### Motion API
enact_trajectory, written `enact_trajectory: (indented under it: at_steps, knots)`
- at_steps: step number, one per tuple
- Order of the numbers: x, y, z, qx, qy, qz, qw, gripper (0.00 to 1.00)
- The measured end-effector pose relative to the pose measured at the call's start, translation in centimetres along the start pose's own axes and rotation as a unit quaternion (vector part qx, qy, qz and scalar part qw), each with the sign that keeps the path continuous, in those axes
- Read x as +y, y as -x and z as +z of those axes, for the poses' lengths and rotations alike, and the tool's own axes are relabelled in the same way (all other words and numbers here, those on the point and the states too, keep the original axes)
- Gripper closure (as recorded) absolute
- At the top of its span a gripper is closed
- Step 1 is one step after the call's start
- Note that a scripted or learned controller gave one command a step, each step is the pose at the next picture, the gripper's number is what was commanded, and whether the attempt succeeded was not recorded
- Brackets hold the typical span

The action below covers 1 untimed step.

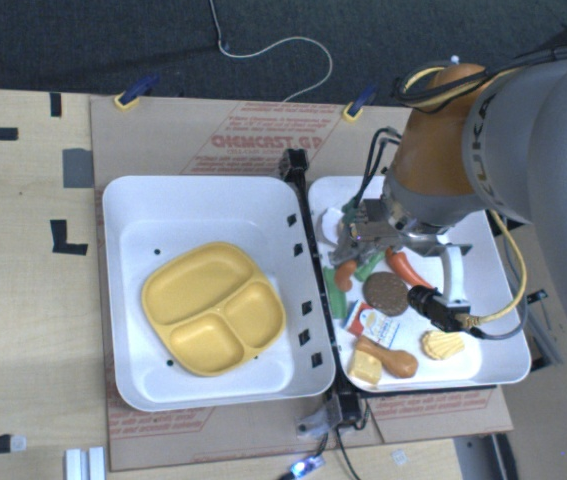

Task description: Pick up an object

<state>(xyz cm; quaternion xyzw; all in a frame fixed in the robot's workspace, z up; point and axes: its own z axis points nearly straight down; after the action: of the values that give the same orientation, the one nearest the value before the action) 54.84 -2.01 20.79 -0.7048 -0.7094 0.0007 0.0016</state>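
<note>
My gripper [355, 253] hangs low over the back left part of the right bin [498, 373], among the small items there. Right under and beside it lie an orange carrot-like piece [401, 265], a green piece [367, 264] and a small orange-red piece [345, 273]. A brown round disc [386, 293] sits just in front of them. The arm's wrist hides the fingertips from above, and nothing shows as lifted.
The left bin [133, 218] bears a yellow three-part plate [213, 308]. Nearer the front of the right bin lie a red and white packet [375, 325], a tan and brown food piece [383, 360] and a yellow ridged piece [443, 345]. A black divider [308, 258] separates the bins.
</note>
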Motion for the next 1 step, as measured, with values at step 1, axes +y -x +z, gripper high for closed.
enact_trajectory:
  at_steps: [1]
  knots:
    - [2.19,-4.2,0.02,0.0,0.001,0.0,1.0,1.0]
